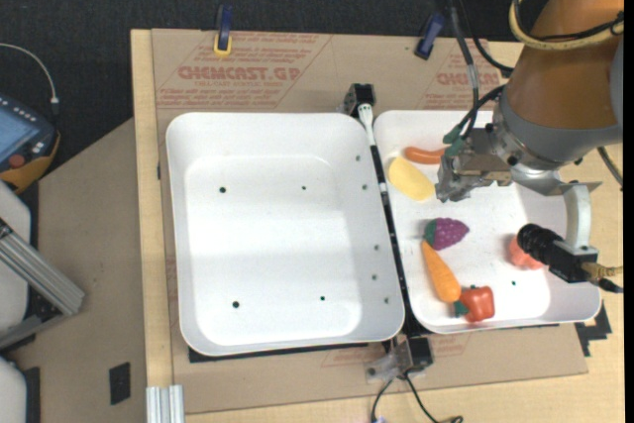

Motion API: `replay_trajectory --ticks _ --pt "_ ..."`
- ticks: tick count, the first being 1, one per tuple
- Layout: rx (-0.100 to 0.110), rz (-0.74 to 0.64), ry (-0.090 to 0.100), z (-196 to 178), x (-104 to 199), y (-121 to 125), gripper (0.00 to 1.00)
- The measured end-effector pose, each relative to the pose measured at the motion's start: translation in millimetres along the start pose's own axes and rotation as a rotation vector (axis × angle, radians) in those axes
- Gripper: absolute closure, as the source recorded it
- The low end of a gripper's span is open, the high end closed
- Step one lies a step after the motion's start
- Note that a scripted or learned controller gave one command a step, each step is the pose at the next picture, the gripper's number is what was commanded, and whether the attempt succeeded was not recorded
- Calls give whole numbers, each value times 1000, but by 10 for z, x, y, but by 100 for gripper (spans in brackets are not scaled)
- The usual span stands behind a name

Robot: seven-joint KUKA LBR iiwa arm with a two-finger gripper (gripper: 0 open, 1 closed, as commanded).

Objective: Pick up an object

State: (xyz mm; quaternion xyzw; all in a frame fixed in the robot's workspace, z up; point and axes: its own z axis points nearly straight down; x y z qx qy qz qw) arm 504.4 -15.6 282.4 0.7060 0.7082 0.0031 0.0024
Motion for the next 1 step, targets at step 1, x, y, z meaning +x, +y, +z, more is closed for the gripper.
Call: replay_trajectory --ticks 1 --pt "18 10 -1 1031 -561 -220 100"
